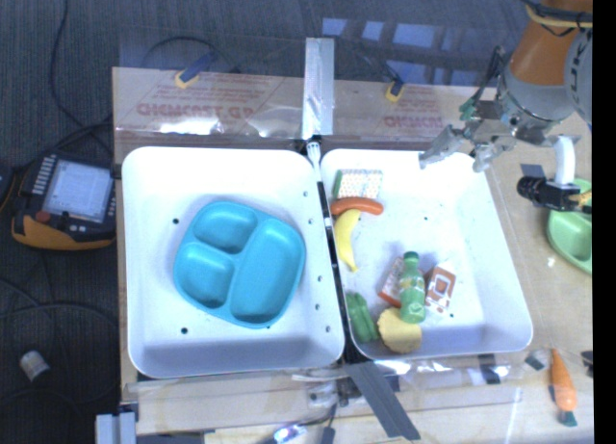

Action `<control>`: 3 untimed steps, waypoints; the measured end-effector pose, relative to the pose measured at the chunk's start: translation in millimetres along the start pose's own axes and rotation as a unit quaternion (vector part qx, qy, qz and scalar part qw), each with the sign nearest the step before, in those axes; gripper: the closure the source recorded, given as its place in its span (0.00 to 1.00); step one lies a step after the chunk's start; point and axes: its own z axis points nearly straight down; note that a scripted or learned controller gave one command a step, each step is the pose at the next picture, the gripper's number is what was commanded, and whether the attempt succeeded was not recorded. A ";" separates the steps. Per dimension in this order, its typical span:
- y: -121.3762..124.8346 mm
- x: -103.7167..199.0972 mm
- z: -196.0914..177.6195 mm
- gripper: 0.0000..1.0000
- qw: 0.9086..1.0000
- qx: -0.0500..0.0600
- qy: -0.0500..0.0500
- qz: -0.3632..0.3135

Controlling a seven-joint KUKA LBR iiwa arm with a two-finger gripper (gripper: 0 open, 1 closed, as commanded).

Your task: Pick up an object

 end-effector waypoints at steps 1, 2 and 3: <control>-88.7 9.2 75.0 0.00 1.000 0.001 0.000 0.008; -131.4 8.9 130.0 0.00 0.995 -0.012 0.002 0.096; -128.2 7.4 115.6 1.00 0.995 -0.018 0.001 0.097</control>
